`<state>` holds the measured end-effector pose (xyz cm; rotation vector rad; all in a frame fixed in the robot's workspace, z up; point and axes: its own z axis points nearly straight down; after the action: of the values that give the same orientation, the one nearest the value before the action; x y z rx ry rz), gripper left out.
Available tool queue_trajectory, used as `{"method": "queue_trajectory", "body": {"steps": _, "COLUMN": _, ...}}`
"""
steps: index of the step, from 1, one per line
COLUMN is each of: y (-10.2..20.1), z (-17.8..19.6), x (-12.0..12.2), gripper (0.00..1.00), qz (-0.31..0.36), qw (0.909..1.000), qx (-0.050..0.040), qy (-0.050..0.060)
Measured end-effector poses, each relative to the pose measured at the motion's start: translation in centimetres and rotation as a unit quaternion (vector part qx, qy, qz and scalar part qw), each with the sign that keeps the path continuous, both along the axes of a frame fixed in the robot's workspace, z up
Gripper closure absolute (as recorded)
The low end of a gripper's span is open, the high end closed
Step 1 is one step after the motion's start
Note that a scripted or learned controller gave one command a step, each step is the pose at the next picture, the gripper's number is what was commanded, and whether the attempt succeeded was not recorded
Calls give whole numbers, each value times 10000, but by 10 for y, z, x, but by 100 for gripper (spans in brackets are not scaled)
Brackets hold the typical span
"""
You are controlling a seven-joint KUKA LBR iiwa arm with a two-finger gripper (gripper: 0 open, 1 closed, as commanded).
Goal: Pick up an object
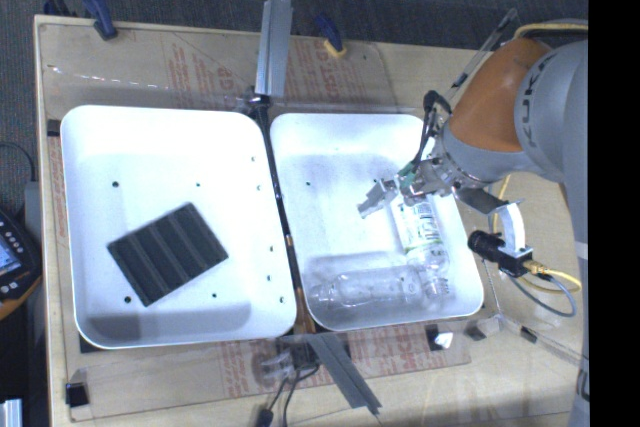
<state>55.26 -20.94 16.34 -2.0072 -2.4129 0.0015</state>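
Clear plastic bottles fill the right bin (300, 215): one with a white label (419, 227) lies along the right wall, another (365, 290) lies across the near wall, their ends close together in the corner. Both look light, smooth and easily dented, likely to roll; the labelled bottle's midsection seems the surest hold. The gripper (385, 195) hovers just beside that bottle's top end, whether open or closed I cannot tell. A dark ribbed pad (167, 252) lies in the left bin (90, 145).
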Motion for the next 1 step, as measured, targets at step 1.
{"method": "queue_trajectory", "body": {"steps": 1, "y": 0, "z": 0, "x": 0, "gripper": 0, "qz": 0, "qw": 10000, "qx": 0, "qy": 0}}
